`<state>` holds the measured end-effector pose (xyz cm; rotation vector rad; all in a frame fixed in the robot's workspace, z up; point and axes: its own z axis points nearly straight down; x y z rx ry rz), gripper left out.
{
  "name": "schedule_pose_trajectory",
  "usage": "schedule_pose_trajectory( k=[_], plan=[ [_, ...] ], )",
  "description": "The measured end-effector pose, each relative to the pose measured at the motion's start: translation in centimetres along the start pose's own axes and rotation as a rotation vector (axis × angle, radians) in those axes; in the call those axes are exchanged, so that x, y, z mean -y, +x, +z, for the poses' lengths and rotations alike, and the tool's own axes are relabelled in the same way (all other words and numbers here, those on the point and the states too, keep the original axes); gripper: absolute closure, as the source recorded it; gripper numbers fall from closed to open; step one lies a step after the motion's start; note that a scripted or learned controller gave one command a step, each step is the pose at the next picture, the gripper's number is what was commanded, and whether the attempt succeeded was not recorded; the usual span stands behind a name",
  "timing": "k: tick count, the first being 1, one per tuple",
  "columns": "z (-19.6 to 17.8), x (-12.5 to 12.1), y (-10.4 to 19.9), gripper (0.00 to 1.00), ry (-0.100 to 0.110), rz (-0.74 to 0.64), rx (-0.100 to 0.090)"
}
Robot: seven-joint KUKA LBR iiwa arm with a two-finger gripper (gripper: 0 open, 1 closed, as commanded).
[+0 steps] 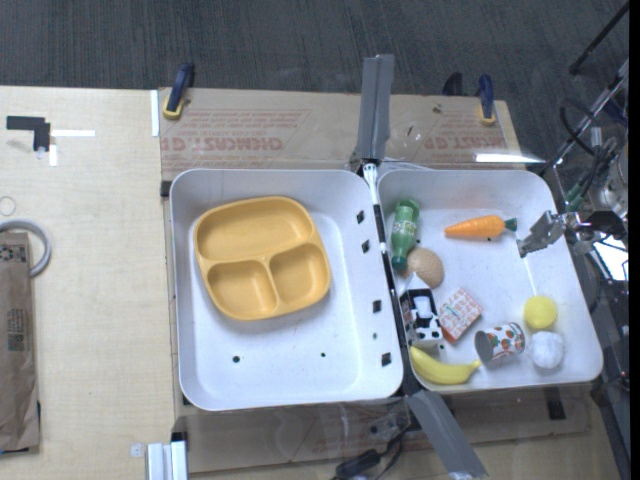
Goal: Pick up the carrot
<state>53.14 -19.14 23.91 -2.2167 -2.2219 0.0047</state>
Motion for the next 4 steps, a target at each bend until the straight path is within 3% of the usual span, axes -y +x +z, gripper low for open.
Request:
schedule_pose_trajectory(
  k=[1,2,3,4],
  plan=[
    [3.7,-1.6,2.5,0.0,0.0,-0.318,-0.001],
    [6.2,-8.6,0.3,0.0,-0.003,-0.276,0.001],
    [13.1,-12.3,-2.5,0.0,-0.008,-0.292,0.002],
    [14.7,-12.9,1.6,0.0,-0.005,-0.408,0.002]
  ],
)
